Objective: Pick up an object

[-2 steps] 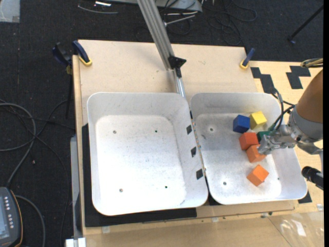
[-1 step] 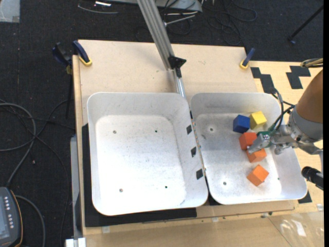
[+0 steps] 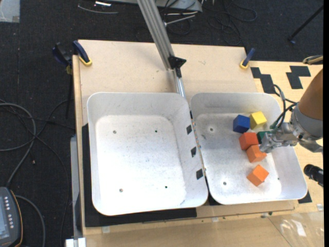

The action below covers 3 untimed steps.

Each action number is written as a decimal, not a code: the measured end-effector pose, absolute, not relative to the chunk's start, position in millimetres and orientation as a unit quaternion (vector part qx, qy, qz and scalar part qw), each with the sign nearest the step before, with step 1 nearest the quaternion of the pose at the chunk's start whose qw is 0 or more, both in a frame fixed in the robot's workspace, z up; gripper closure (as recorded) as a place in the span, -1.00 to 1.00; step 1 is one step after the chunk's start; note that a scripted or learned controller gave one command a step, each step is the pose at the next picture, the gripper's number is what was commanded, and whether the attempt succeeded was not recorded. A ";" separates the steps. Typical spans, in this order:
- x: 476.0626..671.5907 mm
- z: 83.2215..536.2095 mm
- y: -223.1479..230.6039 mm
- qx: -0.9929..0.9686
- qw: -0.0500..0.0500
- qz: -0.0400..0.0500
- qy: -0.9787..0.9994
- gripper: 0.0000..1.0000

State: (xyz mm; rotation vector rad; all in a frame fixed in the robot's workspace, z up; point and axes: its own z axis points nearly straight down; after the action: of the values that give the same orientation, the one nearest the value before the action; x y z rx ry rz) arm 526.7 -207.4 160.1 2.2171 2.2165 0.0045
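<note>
Several small blocks lie in the right bin [image 3: 226, 187]. A blue cube [image 3: 240, 123] and a yellow cube [image 3: 258, 119] sit side by side toward the back. Below them are a red-orange cube [image 3: 248, 139] and an orange cube [image 3: 255, 153], close together. Another orange cube [image 3: 258, 174] lies apart, nearer the front. A small green piece [image 3: 261, 135] peeks out beside the red-orange cube. My gripper [image 3: 271, 141] reaches in from the right, low in the bin, right against the red-orange and orange cubes. Its tip is partly hidden by its own body.
The left bin [image 3: 136, 153] stands beside the right one, sharing a middle rim with black marks. A slanted metal pole [image 3: 159, 32] crosses the back of the bench. Clamps sit at the bench's back corners. The arm's wrist [image 3: 311, 115] overhangs the right bin's right wall.
</note>
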 end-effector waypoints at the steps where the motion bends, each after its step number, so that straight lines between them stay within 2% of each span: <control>1: 526.5 159.6 -207.4 0.708 0.003 0.001 0.707 -1.00; 2: 575.9 96.6 -177.4 0.705 0.005 0.001 0.709 -1.00; 3: 574.4 107.0 -177.8 0.705 0.004 0.001 0.709 1.00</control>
State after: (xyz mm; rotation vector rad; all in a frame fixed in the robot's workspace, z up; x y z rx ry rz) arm 574.4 -177.8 107.0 2.2111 2.2213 0.0030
